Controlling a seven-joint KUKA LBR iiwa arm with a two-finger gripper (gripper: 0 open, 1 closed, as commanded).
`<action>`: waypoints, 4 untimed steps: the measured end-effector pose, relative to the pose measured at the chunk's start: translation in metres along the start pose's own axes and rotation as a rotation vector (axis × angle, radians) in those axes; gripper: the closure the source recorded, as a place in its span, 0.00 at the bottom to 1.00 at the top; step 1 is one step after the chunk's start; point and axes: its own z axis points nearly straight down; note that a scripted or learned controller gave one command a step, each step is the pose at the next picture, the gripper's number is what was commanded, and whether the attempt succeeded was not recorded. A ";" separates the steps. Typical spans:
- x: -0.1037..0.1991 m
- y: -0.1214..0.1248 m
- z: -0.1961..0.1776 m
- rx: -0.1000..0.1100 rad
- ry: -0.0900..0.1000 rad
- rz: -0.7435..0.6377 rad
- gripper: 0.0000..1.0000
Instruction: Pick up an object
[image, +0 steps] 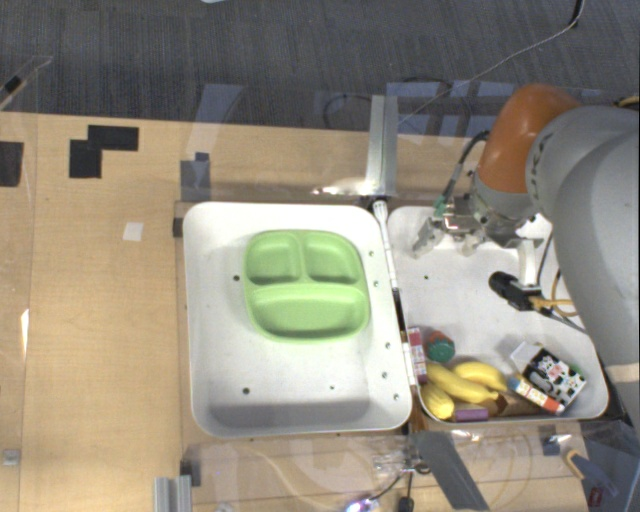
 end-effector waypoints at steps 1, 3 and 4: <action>-0.055 -0.003 -0.051 0.001 -0.001 -0.060 0.00; -0.069 -0.007 0.001 0.001 0.000 -0.041 0.00; -0.108 -0.020 0.000 0.001 -0.001 -0.090 0.00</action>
